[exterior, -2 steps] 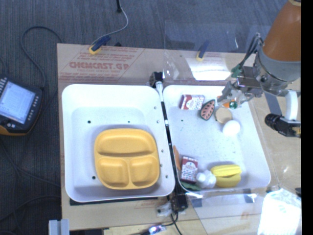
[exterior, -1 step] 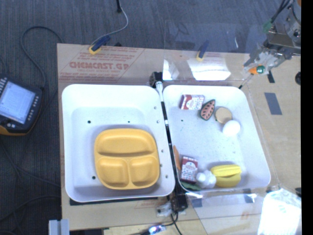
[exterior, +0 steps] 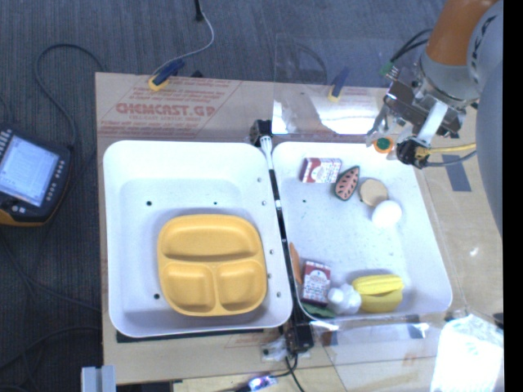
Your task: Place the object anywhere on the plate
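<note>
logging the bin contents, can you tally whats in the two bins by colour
Yellow: 2, the divided plate in the left bin and a yellow item in the right bin.
Red: 3, two small boxes and a strawberry-like piece.
White: 2, a ball and a small piece.
Tan: 1, a disc.
Total: 8

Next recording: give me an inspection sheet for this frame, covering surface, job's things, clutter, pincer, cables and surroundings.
Surface: bench with printed brown board, bearing two white bins side by side.
Job's things: yellow plate with compartments in the left bin; nothing on it.
Clutter: right bin holds two small red boxes, a watermelon slice, a tan disc, a white ball and a yellow item.
Pincer: pincer above the right bin's far right corner; finger state unclear.
Cables: black cable on the floor.
Surroundings: dark carpet; handheld screen at left.
</note>
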